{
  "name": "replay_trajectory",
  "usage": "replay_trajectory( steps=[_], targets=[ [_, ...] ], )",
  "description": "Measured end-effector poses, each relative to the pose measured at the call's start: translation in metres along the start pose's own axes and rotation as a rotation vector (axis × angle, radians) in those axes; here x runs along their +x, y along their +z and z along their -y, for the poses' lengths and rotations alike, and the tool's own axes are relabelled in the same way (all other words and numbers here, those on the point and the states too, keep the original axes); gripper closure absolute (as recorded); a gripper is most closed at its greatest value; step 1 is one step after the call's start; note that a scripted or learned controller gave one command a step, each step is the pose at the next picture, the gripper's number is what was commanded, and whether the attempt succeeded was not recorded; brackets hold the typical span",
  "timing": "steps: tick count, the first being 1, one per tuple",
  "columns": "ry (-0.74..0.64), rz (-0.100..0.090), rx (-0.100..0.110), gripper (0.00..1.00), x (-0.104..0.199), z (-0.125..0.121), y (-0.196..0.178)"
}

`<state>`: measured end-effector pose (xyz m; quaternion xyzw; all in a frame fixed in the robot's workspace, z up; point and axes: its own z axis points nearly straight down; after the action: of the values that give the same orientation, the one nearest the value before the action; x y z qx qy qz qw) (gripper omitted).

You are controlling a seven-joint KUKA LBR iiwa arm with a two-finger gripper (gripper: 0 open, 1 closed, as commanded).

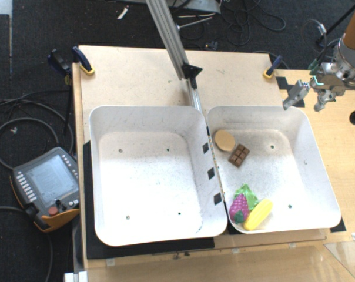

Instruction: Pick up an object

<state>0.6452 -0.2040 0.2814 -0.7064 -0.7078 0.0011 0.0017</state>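
Gripper (310, 96) hung at 2 o'clock, above far right corner of right bin (318, 157), fingers spread, nothing between them. In right bin: tan disc (224, 140) at 10 o'clock, chocolate bar (239, 155) just beside it; purple grapes (240, 204) and yellow banana (258, 214) touching at 7 o'clock. Left bin (107, 157) alongside.
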Motion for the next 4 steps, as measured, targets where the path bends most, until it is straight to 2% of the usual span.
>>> replay_trajectory(
  steps=[1,2,4],
  targets=[
    [-0.002,0.002,-0.004,0.00,0.000,-0.001,-0.003],
    [-0.002,0.000,0.002,0.00,0.006,-0.007,0.058],
    [0.000,-0.001,0.002,0.00,0.016,0.005,0.163]
  ],
)
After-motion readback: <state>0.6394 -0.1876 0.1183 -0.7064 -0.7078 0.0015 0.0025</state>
